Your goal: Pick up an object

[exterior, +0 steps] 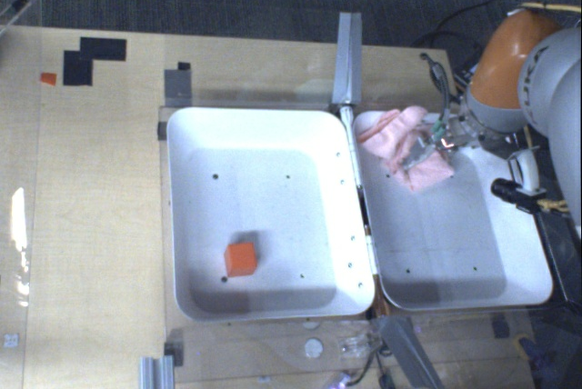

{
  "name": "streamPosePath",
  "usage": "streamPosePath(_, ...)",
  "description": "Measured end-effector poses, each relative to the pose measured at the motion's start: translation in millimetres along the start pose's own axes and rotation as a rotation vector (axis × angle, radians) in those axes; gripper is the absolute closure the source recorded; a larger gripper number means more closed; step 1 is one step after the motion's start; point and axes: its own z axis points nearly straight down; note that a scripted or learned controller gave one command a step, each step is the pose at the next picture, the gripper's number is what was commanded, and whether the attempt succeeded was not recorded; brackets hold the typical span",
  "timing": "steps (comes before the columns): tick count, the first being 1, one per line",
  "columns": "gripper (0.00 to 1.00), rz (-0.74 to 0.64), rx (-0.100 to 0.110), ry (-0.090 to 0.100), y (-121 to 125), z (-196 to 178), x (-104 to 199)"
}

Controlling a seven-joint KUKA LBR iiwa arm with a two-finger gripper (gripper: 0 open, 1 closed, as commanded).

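Scanning for anything readable: no words, no numbers, no brand marks legible anywhere. The black patches (91, 58) and the small orange square (48, 79) on the surface (91, 224) carry no lettering that can be made out.

Bright, even overhead light; the two shallow white plastic bins (273, 128) nearly wash out, soft shadows pool toward six o'clock, and detail is slightly blurred throughout.

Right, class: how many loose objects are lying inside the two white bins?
2: a small orange block near the front of the left shallow white bin, and a crumpled pink cloth at the back of the right bin. The cloth may hide more.
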Motion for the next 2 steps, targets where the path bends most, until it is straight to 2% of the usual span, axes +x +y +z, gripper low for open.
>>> streamPosePath(1,1.0,-0.007,-0.009,-0.002,3.7,-13.2,1.8)
streamPosePath(2,1.0,-0.116,0.001,0.005,41.2,-100.1,79.7)
